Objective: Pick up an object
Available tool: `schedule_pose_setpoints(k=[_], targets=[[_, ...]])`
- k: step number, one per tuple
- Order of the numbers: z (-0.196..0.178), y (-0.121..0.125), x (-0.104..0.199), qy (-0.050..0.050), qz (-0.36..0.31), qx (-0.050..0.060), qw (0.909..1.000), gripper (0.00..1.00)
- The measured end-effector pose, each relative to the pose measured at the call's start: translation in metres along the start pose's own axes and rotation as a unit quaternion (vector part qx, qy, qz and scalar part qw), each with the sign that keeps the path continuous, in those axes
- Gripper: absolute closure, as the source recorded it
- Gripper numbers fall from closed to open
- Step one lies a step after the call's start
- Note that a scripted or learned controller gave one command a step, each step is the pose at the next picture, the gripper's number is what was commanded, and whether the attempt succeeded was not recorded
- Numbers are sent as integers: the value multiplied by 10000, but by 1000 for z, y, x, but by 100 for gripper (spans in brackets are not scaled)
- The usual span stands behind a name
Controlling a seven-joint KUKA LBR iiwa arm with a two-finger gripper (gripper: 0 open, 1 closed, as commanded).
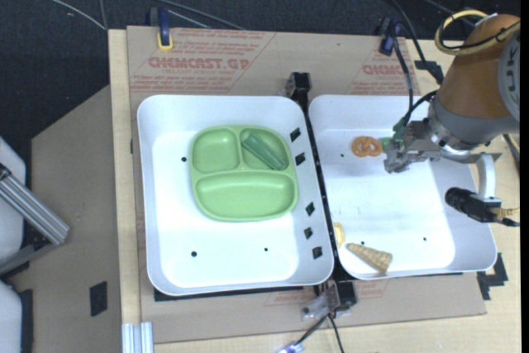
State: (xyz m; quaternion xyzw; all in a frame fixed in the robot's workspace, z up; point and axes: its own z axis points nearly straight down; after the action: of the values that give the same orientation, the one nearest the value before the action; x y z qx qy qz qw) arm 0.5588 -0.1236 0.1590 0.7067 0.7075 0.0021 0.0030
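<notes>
Gripper (395, 155): low in the right bin, at the end of the arm coming in from 3 o'clock. From where I stand I cannot tell how it is set; it reads as one dark grey-green lump.
Held: nothing seen in it. No object is lifted.
Nearest thing: pretzel (366, 147), small, orange-brown, ring-like, flat on the bin floor.
Pretzel vs gripper: at the gripper's 9 o'clock, just beside it; touching or a hair apart, I cannot say which. It sits beside the gripper, not under it.
Progress: approach looks done, grasp not shown, lift not done. Judged as early to mid try.
Left to do: get the pretzel between the tips, clamp, raise clear of the bin.
Risk (my guess): flat, thin piece on a smooth floor may slide toward 9 o'clock instead of being caught.
Cone (369, 257): tan, lying on its side by the right bin's 6 o'clock rim, well apart from the gripper.
Yellow bit (338, 235): small, against the right bin's 7 o'clock wall, near the cone.
Right bin (463, 256): white, shallow, holds the pretzel, cone and yellow bit.
Left bin (165, 248): holds a green tray (244, 196) with a darker green piece (266, 150) in its 1 o'clock compartment; far from the gripper.
</notes>
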Motion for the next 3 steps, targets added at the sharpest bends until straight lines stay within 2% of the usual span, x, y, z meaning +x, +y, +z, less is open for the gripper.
schedule_pose_setpoints(k=[2, 3], targets=[[-98, 1, -3, 0, -2, 5, 10000, 100], [-103, -14, 49, 24, -23, 46, 10000, 100]])
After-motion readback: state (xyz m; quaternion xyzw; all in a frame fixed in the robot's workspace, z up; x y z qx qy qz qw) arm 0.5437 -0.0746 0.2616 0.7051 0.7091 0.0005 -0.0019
